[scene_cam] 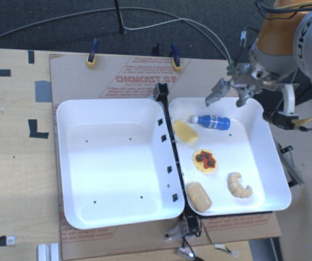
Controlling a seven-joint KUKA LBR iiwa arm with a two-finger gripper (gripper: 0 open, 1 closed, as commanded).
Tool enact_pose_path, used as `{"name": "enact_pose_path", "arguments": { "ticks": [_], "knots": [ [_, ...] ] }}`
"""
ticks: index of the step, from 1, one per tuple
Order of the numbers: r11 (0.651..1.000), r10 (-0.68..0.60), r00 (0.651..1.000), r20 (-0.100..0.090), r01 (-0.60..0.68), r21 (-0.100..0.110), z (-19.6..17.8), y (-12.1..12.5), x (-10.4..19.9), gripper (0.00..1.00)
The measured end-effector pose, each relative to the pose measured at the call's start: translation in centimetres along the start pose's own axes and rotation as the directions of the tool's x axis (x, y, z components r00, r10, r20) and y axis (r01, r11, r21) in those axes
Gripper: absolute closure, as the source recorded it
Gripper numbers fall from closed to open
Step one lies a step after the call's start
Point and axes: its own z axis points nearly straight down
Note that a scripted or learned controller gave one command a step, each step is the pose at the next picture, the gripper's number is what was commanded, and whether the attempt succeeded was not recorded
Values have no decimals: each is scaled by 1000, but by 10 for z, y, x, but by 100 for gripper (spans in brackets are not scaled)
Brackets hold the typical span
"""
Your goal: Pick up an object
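Bench surface: pale wood with dark tape marks, overlaid by a brown cardboard sheet [139,78] printed in red and held at its far edge by two clamps [92,54]. A dark floor lies beyond, crossed by a grey cable [199,29]. Two shallow white bins sit side by side on the cardboard, joined along a black divider strip. The left bin [112,162] shows bare white floor. The right bin [270,162] holds five items: a blue bottle [211,122] lying on its side near the far wall, a yellow block [185,131] just beside the divider, a small round pastry with red topping [205,161] at mid-floor, a croissant [239,185] toward the near right, and a tan bread roll [198,196] at the near left corner. The gripper [231,94] hangs above the far rim of the right bin, fingers spread apart, nothing between them, apart from the bottle. The arm's upper part is cut off at the frame's top right.
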Motion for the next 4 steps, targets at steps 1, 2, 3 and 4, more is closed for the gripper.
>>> {"name": "enact_pose_path", "arguments": {
  "ticks": [1,2,3,4],
  "knots": [
    [1000,0,1000,-1,0,11,118,-3,6,0],
    [998,-63,998,-1,63,11,180,15,-23,0],
    [1000,0,1000,0,0,-2,180,-41,-17,0],
    [1000,3,1000,-1,-3,10,177,23,-33,0]
  ]
}}
